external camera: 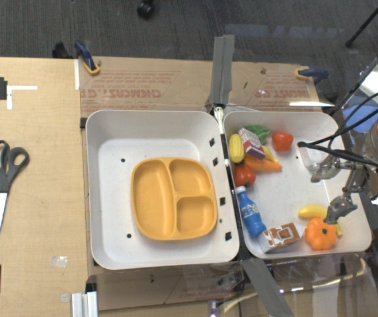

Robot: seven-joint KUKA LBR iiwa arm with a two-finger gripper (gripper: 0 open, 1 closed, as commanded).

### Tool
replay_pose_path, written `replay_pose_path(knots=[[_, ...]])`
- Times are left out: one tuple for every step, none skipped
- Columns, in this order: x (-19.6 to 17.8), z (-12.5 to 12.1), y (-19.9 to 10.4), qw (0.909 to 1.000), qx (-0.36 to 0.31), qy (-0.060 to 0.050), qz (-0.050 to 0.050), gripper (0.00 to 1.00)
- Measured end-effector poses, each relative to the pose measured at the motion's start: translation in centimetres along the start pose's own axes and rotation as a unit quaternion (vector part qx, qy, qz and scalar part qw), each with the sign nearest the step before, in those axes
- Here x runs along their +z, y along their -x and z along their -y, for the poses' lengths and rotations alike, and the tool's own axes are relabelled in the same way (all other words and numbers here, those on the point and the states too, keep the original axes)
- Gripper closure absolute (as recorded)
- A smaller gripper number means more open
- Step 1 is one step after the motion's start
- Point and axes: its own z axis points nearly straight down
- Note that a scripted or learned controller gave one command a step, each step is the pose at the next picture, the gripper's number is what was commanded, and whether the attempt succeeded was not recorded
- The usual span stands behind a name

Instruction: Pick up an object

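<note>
Hovering over the right bin [288, 121], my gripper [333, 190] hangs with fingers apart, gripping nothing. Nearest lies the banana [312, 211], just left of the lower finger, long axis running left to right, beside the small pumpkin [321, 235].

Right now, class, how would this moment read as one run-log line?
arm: over right bin | gripper: above banana and orange pumpkin, holding nothing seen | left bin: yellow divided plate | step: pick pending
</note>
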Motion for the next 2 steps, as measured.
replay_pose_path(knots=[[10.7, -2.6, 6.5, 0.997, 0.077, 0.0, 0.0, 0.0], [14.1, -4.9, 17.4, 0.9982, 0.059, 0.0, 0.002, 0.0]])
